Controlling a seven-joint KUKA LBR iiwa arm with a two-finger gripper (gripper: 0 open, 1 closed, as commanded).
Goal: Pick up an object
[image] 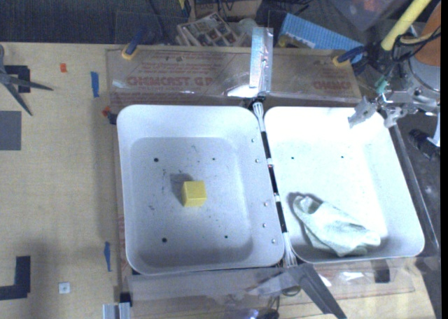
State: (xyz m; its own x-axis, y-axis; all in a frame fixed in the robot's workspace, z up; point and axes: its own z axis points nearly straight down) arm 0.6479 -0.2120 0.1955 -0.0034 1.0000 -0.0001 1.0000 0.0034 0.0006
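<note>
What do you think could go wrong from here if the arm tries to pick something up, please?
1. The cloth lies crumpled against the right bin's near wall, so the fingers may strike that wall or pinch just a fold that slips free.
2. The yellow block is small and sits alone in the left bin; a slightly offset descent could nudge it aside.
3. The gripper sits at the right bin's far corner, so either target needs a long move.
</note>
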